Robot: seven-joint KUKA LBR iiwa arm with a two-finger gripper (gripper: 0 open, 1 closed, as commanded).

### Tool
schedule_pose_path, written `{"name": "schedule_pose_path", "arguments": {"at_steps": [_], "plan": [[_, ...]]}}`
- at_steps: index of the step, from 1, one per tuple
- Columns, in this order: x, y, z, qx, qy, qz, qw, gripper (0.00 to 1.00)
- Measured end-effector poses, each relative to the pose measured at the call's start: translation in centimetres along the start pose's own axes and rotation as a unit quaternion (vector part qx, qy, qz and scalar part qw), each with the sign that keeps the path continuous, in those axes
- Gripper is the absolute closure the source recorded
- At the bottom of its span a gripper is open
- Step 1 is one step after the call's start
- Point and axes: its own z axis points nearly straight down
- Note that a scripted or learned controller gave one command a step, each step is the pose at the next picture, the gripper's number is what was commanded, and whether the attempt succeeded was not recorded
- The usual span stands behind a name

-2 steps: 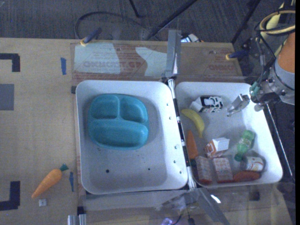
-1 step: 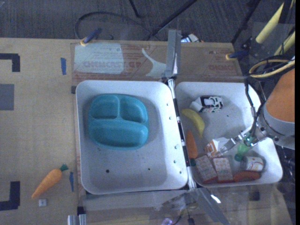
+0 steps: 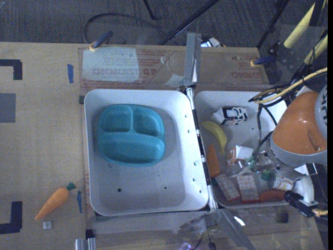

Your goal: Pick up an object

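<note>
My gripper (image 3: pixel 258 166) hangs low in the right bin (image 3: pixel 250 99), below the orange band of the arm (image 3: pixel 297 132). It sits among a cluster of small things near the bin's front edge. Under and beside it lie two small reddish packets (image 3: pixel 238 186), a red item (image 3: pixel 270 195) and a white piece (image 3: pixel 242 152). A yellow banana (image 3: pixel 217 134) and an orange carrot-like piece (image 3: pixel 213 161) lie to its left. A black-and-white toy (image 3: pixel 234 115) rests further back. The arm hides the bin's right part.
The left bin (image 3: pixel 104 194) holds a blue divided plate (image 3: pixel 130 134), upside down. A toy carrot (image 3: pixel 53 202) lies on the bench outside the bins at the front left. Cables and yellow bars crowd the back right.
</note>
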Motion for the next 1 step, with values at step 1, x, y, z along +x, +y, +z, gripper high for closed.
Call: {"name": "schedule_pose_path", "arguments": {"at_steps": [1], "plan": [[-0.09, 0.16, -1.13, -0.003, -0.001, 0.001, 1.0, 1.0]]}}
